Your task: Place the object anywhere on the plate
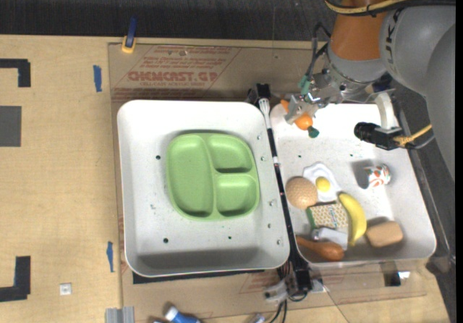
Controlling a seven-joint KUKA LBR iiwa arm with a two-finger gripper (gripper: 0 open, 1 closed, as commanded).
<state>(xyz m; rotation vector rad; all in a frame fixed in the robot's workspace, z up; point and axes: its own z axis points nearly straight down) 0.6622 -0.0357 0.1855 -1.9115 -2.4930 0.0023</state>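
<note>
Blue object [173, 313] at front; cardboard [173, 68] lettering red, unreadable

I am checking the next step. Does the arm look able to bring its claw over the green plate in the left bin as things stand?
Probably yes. The green plate lies flat in the left bin with nothing above it. The claw is at the right bin's far corner, and just the low rim between the bins lies on the way.
</note>
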